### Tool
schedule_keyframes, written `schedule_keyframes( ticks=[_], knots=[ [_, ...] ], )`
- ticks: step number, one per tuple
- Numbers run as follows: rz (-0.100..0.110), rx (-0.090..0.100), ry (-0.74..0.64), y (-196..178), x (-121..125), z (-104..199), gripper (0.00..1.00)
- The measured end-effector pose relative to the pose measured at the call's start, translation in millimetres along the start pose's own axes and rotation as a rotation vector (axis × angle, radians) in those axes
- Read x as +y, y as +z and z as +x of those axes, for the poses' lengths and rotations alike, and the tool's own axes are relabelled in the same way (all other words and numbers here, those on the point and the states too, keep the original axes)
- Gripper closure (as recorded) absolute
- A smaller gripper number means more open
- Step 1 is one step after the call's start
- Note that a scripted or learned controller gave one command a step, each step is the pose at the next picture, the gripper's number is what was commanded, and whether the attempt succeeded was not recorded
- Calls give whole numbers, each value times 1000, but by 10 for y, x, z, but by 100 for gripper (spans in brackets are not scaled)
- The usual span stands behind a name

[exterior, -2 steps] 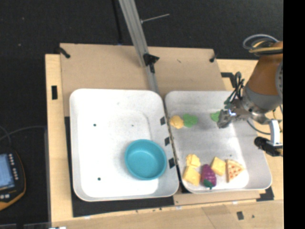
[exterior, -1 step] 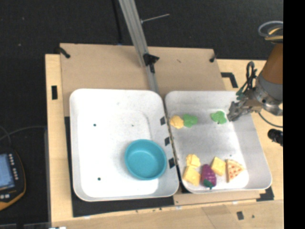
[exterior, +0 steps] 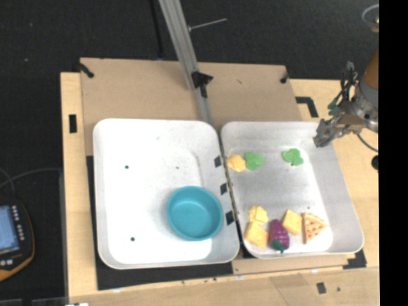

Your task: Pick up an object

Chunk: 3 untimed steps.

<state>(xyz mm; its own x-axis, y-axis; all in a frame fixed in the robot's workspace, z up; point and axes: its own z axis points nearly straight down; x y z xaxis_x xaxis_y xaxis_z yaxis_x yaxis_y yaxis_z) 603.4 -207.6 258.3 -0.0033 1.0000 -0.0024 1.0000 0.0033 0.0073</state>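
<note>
Gripper [exterior: 324, 136] sits at the upper right corner of the right bin [exterior: 331, 190], over its rim. Cannot tell its state; nothing visible in it. Arm [exterior: 366, 91] enters from the right edge, angled down and left toward that corner.

Nearest item: green piece [exterior: 293, 157], just below-left of the gripper, lying apart on the bin floor. Further left, a second green piece [exterior: 254, 161] touches a yellow piece [exterior: 236, 164] near the divider.

Along the bin's lower edge, a cluster: two yellow blocks [exterior: 257, 227], purple grapes [exterior: 278, 234], a yellow cube [exterior: 292, 222], pizza slice [exterior: 312, 225].

Left bin [exterior: 127, 152] holds a blue bowl [exterior: 194, 213], upright, near its lower right corner.

A grey pole [exterior: 182, 43] slants from the top toward the bins' junction.
</note>
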Motion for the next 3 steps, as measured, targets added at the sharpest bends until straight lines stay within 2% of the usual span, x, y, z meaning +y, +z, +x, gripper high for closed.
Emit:
schedule_keyframes(
  ticks=[1, 3],
  knots=[
    [6, 3, -3, 78, 149, 560, 100],
    [5, 4, -4, -60, 352, 1593, 100]
  ],
)
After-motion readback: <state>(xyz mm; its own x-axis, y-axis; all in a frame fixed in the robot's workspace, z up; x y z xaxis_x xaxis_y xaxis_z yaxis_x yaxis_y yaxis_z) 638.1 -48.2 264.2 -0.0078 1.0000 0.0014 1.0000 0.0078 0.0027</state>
